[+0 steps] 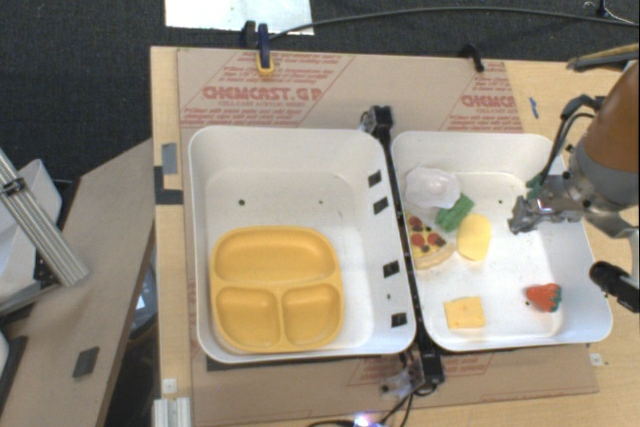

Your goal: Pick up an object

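Meanwhile arm (610, 150) reaches from right, claw (524, 215) low over right bin (580, 310); grip state unclear.

Two bins side by side on bench (330, 85): left bin (290, 150), right bin (590, 310). In left bin, compartment tray (277, 287) toward near-left corner. In right bin, clear wrapper (432, 186) at back left; pizza slice (429, 243) just in front; lemon (474, 238) right of slice; cheese block (464, 313) near front; strawberry (543, 296) front right. Gripper (524, 213) over right bin's right side.
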Robot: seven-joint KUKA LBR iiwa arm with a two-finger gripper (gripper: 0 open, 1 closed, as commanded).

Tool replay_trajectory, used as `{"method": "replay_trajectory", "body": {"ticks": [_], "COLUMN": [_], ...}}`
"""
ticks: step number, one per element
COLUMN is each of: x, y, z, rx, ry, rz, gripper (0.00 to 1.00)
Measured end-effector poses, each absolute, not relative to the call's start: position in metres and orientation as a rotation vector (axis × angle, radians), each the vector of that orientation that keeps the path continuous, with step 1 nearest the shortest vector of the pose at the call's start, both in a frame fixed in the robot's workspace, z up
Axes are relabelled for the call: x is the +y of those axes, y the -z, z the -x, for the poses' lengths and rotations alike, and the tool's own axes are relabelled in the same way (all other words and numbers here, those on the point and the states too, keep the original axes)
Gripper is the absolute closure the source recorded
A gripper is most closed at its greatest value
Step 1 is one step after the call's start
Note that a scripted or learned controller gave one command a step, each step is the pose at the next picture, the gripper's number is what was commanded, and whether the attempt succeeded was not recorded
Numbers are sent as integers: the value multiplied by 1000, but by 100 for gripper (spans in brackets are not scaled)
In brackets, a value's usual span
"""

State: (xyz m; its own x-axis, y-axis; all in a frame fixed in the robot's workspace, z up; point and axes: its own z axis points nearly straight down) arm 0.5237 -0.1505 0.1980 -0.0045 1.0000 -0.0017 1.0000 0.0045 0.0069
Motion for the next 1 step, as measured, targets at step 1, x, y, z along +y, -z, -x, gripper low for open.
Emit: {"method": "replay_trajectory", "body": {"ticks": [1], "x": [-156], "y": [-261], "z": [-528], "rx": [2221], "ry": [-7], "rz": [-2211], "gripper": [100]}}
